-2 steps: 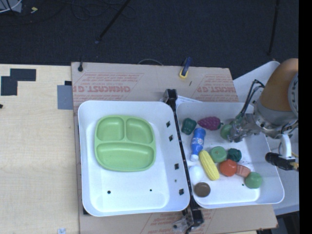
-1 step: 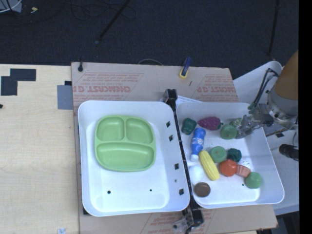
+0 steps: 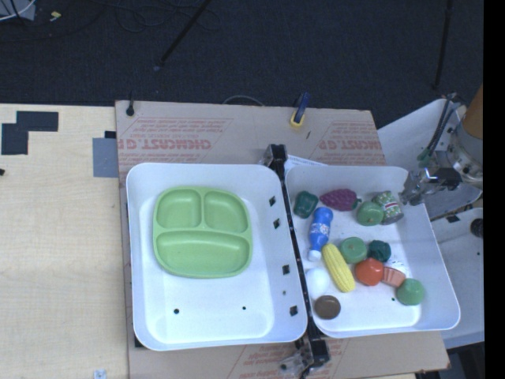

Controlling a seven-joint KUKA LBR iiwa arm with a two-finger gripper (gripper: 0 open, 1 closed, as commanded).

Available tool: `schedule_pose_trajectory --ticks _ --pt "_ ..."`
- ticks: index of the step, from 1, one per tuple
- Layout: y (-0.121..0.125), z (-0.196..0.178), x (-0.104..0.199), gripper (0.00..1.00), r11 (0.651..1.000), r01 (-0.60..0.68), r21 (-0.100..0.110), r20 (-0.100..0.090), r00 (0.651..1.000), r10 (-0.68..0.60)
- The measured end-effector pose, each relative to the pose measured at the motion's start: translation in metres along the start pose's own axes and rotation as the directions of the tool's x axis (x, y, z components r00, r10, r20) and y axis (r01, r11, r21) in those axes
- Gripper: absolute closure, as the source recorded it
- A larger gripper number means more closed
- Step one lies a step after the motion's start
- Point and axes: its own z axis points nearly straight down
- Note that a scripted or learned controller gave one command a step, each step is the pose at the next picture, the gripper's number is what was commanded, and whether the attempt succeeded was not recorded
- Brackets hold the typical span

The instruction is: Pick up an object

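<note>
At the near edge of the right bin lies a brown round piece, close against the divider where the two bins meet. Just beyond it, toward the far rim of that bin, a yellow corn cob lies with its long axis slanting from the near right to the far left, and a blue and white bottle continues roughly that line, its length running toward the far rim. To the right of the corn sit a light green round piece, a dark teal piece, an orange-red ball, a small pink piece and a green ball, packed closely with little room between them. Nearer the far rim are a dark green piece, a purple oblong lying crosswise, a green round piece and a patterned can-like item. The right side of that bin's floor is bare. The gripper hangs at the bin's far right corner, just beside the can-like item; whether its fingers are spread or closed cannot be told, and nothing is seen held in it. The left bin, across the divider, holds a green divided plate with open white floor on its near side.
</note>
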Motion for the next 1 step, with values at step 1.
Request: schedule_pose_trajectory --ticks 1 --pt "0.0181 0.0087 0.0554 1.0 1.0 0.004 0.004 -0.002 1.0 -0.004"
